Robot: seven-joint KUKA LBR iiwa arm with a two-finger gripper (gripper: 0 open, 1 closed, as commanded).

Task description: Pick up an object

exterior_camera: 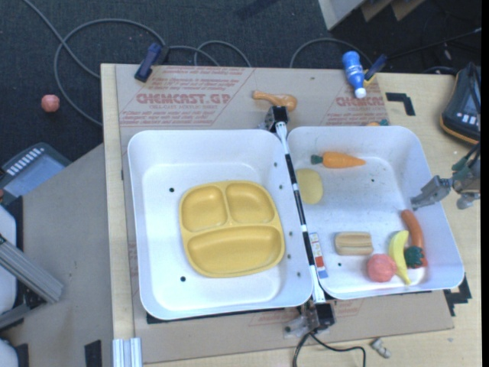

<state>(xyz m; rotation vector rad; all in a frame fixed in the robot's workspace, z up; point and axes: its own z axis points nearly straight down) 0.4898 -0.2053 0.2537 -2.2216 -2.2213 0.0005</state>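
- Your gripper (437, 192) hovers at the right bin's (397, 140) right rim; its grip state cannot be told.
- The chili (413, 228) lies just below it, touching the banana (399, 252).
- Descend centred on the chili, clear of the rim.

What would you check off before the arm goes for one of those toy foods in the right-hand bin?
1. Things to pick are in the right bin: ok. A carrot, a bread piece, a banana and more lie there.
2. A target lies apart from its neighbours: ok for the carrot; not ok for the banana, which touches a pink ball and a sausage.
3. Gripper position: ok, at the bin's right rim, near the sausage.
4. Gripper carries nothing: cannot tell.
5. Fingers open wide enough: cannot tell.
6. Yellow tray is out of the way: ok, it is in the left bin.
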